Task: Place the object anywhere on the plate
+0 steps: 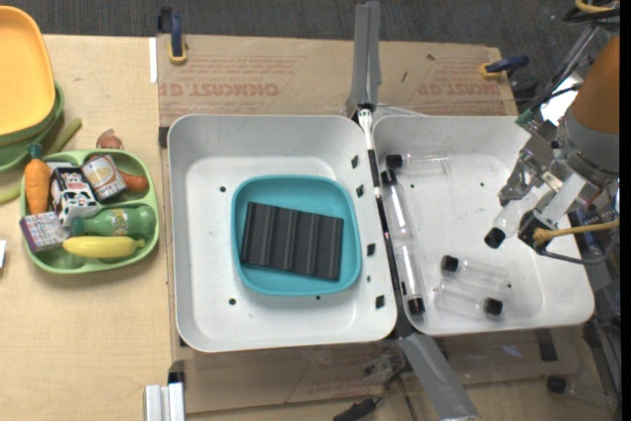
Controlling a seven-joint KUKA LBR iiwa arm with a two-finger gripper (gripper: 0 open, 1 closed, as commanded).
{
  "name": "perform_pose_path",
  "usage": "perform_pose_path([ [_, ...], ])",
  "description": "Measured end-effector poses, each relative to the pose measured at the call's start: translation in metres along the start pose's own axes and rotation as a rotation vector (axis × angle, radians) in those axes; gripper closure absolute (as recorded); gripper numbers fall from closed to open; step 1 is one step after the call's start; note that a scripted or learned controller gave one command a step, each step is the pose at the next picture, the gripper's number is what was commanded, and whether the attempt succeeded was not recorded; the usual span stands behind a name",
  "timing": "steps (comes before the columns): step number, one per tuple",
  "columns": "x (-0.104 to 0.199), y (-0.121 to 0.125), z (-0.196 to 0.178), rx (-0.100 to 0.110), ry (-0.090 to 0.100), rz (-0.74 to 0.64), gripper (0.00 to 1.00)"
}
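A teal plate (294, 189) lies in the middle of the left bin (197, 212). On the plate rests a dark grey ribbed rectangular block (293, 239), lying flat. My gripper (520, 210) hangs over the right side of the right bin (463, 212), far from the plate. A clear vial with a black cap (496, 236) sits right at the gripper's lower-left tip. Whether the gripper holds that vial is unclear from this angle.
More clear black-capped vials lie in the right bin: one at the back left (417, 163), two near the front (463, 296), and a long tube (399, 246) along the left wall. A green tray of toy food (89, 212) and stacked plates (25, 84) sit far left.
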State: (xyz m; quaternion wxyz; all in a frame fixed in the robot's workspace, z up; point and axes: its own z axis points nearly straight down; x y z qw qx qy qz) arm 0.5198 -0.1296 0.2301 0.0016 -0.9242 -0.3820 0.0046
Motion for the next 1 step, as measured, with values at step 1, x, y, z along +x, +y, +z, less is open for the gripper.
perform_pose_path([
  [1,0.0,0.0,0.0,0.0,0.0,0.0,0.0],
])
